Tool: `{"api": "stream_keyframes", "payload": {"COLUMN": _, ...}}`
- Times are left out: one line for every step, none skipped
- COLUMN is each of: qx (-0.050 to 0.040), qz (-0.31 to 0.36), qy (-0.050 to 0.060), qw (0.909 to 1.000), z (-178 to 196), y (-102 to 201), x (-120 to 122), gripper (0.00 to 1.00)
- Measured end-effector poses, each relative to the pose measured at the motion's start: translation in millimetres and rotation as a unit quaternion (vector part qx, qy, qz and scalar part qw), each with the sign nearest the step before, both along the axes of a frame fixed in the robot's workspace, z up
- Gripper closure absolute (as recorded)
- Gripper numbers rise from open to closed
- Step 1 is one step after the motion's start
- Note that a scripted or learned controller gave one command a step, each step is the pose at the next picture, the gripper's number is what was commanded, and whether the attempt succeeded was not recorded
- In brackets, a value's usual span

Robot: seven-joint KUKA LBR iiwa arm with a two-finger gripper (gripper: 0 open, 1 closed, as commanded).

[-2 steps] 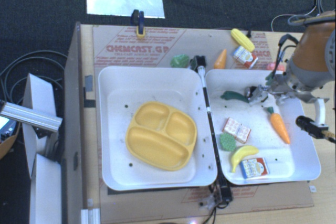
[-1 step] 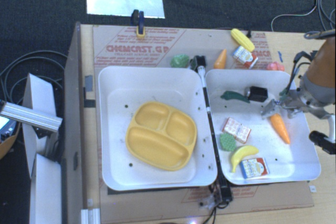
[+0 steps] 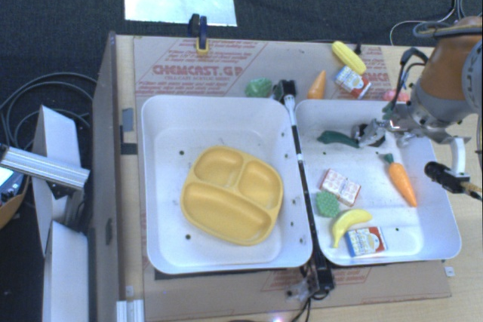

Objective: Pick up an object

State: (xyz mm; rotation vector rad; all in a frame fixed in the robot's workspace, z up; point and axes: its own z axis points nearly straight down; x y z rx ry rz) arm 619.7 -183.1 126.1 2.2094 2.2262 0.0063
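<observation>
My gripper [image 3: 372,134] hangs low over the far part of the right bin [image 3: 430,237], reaching in from the right. Just left of it lies a dark green toy vegetable [image 3: 336,138], close to the gripper's tip; whether they touch is unclear. An orange carrot [image 3: 401,182] lies below and to the right of the gripper. Nearer the front are a small printed box [image 3: 341,187], a green round piece [image 3: 327,203], a yellow banana [image 3: 352,222] and a second box [image 3: 367,241].
The left bin [image 3: 162,162] holds a yellow divided plate [image 3: 232,194]. Behind the bins on the cardboard lie a yellow corn cob [image 3: 348,56], a small carrot [image 3: 317,85], a box [image 3: 353,81] and a green item [image 3: 259,88]. A black rail [image 3: 298,154] separates the bins.
</observation>
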Motion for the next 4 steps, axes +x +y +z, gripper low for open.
{"api": "stream_keyframes", "payload": {"qx": -0.0002, "qz": -0.004, "qy": 0.003, "qw": 1.0000, "z": -0.1, "y": -25.1, "x": -35.5, "gripper": 0.00}}
{"api": "stream_keyframes", "payload": {"qx": 0.0006, "qz": -0.003, "qy": 0.004, "qw": 1.0000, "z": -44.1, "y": -12.8, "x": -48.6, "gripper": 0.00}}
{"api": "stream_keyframes", "payload": {"qx": -0.0002, "qz": -0.003, "qy": 0.001, "qw": 1.0000, "z": -30.6, "y": -13.4, "x": -46.3, "gripper": 1.00}}
{"api": "stream_keyframes", "payload": {"qx": 0.0016, "qz": 0.002, "qy": 0.002, "qw": 1.0000, "z": -42.3, "y": 57.8, "x": -16.6, "gripper": 1.00}}
